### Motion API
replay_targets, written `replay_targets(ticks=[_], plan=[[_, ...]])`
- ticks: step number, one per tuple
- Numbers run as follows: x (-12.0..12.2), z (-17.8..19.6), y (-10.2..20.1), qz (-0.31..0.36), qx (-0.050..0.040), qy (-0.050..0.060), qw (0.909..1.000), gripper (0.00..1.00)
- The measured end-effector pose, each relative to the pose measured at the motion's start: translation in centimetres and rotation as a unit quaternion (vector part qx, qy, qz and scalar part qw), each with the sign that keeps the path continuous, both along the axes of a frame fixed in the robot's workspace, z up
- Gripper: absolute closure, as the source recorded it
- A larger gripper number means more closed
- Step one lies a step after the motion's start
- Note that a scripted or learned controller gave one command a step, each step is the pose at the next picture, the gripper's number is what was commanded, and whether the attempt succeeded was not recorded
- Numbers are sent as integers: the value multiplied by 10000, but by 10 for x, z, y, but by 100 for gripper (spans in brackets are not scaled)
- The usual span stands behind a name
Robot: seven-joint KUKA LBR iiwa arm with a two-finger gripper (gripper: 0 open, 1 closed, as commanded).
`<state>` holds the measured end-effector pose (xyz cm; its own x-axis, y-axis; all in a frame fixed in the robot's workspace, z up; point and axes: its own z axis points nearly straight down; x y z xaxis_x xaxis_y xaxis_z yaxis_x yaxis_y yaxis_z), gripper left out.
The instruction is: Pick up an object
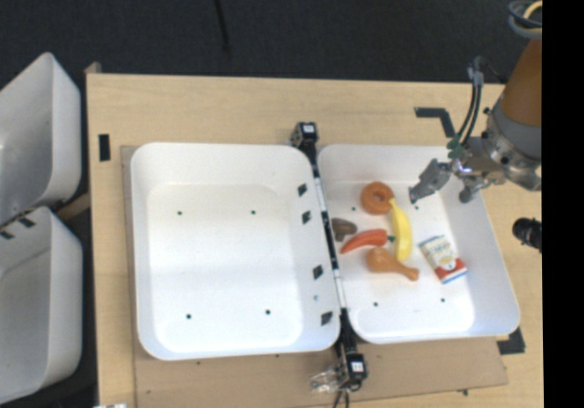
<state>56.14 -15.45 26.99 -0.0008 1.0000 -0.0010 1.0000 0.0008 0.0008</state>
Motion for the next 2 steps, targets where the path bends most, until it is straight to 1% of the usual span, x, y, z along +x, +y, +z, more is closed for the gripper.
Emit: replay_targets(ticks=[1,2], plan=[[5,-174,56,12,3,12,10000,0],[-4,-138,-22,-31,-19,-11,10000,0]])
